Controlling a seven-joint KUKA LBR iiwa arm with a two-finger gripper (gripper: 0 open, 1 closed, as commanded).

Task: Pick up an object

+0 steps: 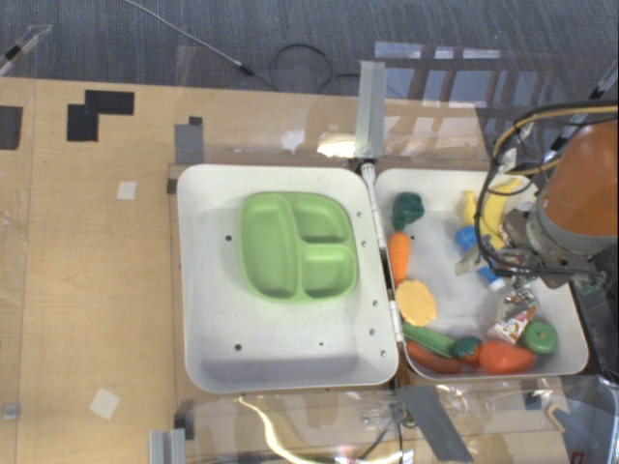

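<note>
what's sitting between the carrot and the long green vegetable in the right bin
A round yellow piece lies between the carrot and the green vegetable, in the camera view.

A green divided plate [296, 246] lies in the middle of the left white bin [208, 356], which sits on the wooden worktop [87, 288]. Black squares [97, 114] mark the worktop's far left, and a thin cable [184, 32] crosses the grey carpet [290, 8] beyond.

At the right edge of the frame the arm [578, 196] shows a rounded orange band above a grey wrist section. Black and yellow cables [513, 158] loop along its left side.
</note>
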